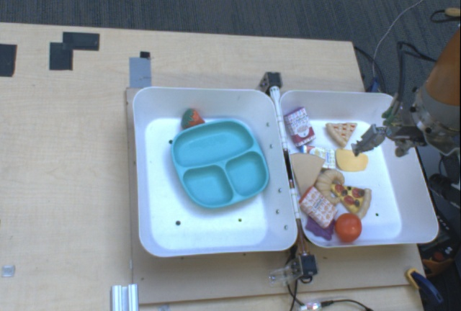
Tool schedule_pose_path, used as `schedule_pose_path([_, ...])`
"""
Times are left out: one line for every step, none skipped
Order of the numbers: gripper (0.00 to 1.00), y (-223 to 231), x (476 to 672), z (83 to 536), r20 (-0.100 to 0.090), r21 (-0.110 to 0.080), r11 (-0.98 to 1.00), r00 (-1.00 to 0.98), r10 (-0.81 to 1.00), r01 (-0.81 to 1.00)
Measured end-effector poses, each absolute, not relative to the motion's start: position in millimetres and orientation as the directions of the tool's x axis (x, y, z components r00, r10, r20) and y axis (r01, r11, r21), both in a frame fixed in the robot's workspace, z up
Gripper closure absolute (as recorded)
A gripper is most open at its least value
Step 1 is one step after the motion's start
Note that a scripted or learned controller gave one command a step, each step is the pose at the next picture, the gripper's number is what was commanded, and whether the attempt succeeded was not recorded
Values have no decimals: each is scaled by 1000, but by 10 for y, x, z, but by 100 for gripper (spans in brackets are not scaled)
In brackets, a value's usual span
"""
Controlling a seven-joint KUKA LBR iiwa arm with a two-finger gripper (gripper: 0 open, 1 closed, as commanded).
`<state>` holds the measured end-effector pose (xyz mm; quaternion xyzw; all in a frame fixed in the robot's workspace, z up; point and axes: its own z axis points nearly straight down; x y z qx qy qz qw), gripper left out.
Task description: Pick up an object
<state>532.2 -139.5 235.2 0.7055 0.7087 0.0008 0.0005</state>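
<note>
My gripper (382,146) hangs over the right side of the right bin (407,191), open, with nothing between its fingers. Its left fingertip (362,145) is just above a yellow cheese piece (351,161). Close by lie a pizza slice (342,133), a red-and-white snack packet (299,124), a tan wedge (306,170), a second pizza slice (351,196), a red checked packet (318,206) and a red tomato (348,227). The arm's orange band (445,75) shows at the right edge.
The left bin (162,230) holds a teal divided plate (217,162) with a small red and green toy (191,117) at its far left corner. A ridge (282,158) divides the two bins. Cables run along the floor at the right.
</note>
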Motion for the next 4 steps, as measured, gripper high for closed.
schedule_pose_path([0,-1339,4934,975,-3,13,4,-3,1000,1000])
schedule_pose_path([100,-1335,4954,1093,-2,17,5,-5,1000,1000])
schedule_pose_path([100,-241,5082,2160,2,4,5,-5,1000,1000])
schedule_pose_path([0,-250,5079,2157,1,3,4,-4,1000,1000])
